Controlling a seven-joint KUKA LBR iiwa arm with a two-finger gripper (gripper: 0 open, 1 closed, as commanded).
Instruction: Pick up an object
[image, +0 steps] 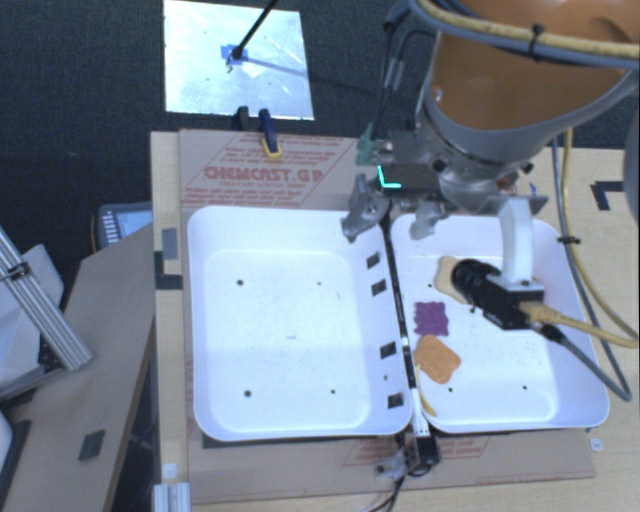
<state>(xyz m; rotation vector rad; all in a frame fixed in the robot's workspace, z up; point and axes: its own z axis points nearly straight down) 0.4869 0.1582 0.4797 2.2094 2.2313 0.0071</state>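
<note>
In the right bin (560, 400) lie a purple piece (431, 318), an orange piece (437, 358) just in front of it, and a pale yellow piece (446, 277) partly hidden by a black device (492, 293) mounted on the arm. My gripper (392, 218) hangs over the far end of the divider (398, 330) between the bins, well behind the pieces. It is open, its two grey fingers (359, 214) spread apart with nothing between them.
The left bin (280, 330) lies beside the right one. A thin yellow sliver (426, 404) rests by the divider's near end. Cables (590, 340) trail over the right bin's edge. Behind the bins are lettered cardboard (265, 172), a yellow clamp (270, 138) and a shiny metal sheet (238, 60).
</note>
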